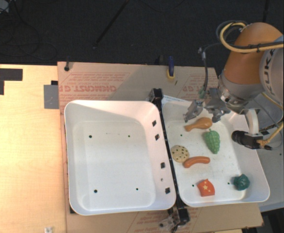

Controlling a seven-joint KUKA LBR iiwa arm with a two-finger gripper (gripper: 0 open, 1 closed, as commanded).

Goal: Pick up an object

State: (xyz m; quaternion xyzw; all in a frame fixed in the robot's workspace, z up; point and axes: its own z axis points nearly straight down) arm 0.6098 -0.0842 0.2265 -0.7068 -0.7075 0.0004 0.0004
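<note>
My gripper (203, 112) hangs over the back of the right bin (258, 191), its two grey fingers spread open with nothing between them. Just below the fingertips lies a tan chicken drumstick (199, 124). A green leafy piece (212, 141) rests in front of the drumstick. Nearer the front lie a round speckled cookie (180, 153), an orange sausage (196, 161), a red piece (206, 188) and a teal lump (241, 181).
The left bin (84, 115) stands beside the right one, with a black-clipped divider edge (162, 144) between them. Both rest on a cardboard sheet (108, 84). A pale wooden bench top (21, 149) extends to the left.
</note>
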